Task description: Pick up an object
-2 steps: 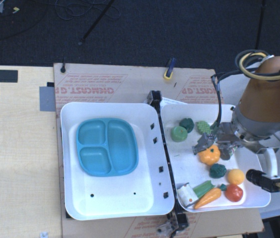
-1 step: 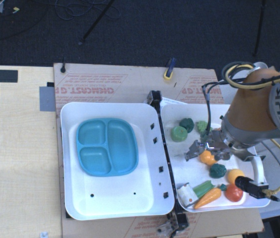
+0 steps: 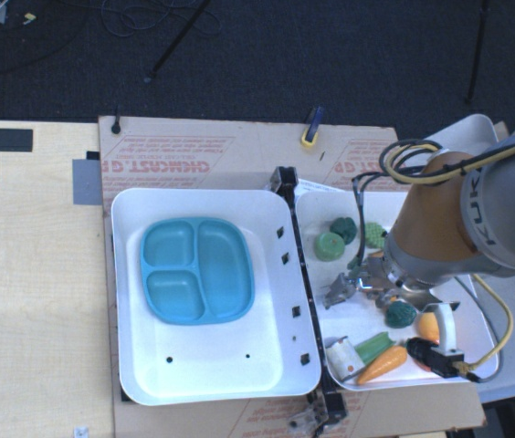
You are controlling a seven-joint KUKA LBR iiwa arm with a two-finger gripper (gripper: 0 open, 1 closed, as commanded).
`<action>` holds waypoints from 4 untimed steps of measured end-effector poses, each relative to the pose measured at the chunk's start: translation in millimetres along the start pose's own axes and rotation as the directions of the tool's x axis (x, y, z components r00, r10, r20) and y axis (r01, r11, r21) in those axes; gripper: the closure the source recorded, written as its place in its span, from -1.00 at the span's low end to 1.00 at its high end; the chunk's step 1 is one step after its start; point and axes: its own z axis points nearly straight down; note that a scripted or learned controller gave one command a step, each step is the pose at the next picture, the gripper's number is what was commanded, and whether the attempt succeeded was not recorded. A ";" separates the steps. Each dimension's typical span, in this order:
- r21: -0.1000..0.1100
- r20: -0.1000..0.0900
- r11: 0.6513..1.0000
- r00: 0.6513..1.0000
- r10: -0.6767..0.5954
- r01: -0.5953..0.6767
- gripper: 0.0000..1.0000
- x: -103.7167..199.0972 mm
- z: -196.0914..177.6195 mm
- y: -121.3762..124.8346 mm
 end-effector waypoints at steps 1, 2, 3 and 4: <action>-0.008 0.005 1.000 1.000 0.003 -0.003 -1.00 -0.7 40.9 0.3; -0.005 0.001 1.000 1.000 0.010 -0.010 1.00 -1.1 30.1 -0.4; -0.010 0.002 1.000 1.000 0.006 -0.006 1.00 -2.8 -15.4 -8.5; -0.013 0.002 1.000 1.000 0.000 0.000 1.00 1.8 -76.5 -11.6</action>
